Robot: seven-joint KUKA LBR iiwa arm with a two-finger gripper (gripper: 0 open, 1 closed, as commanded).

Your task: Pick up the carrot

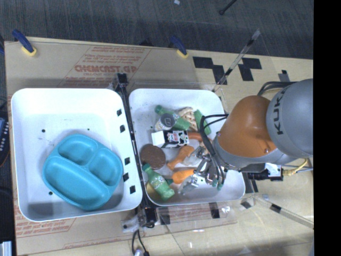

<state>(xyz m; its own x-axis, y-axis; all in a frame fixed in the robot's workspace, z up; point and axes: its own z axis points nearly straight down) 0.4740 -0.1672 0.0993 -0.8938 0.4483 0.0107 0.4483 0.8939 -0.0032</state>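
An orange carrot (185,174) lies in the right bin (139,101), near its front wall. A second orange piece (183,154) sits just behind it. My gripper (201,170) is low in this bin, right beside the carrot's right end and seemingly touching it. The grey wrist and its orange band (242,132) hang over the bin's right side and hide that part. Whether anything sits inside the gripper is unclear from this angle.
Around the carrot lie a green bottle (159,185), a brown disc (152,155), a white printed box (171,138), a dark-capped green item (170,119) and a beige object (186,112). A blue divided plate (82,169) rests in the left bin (32,105).
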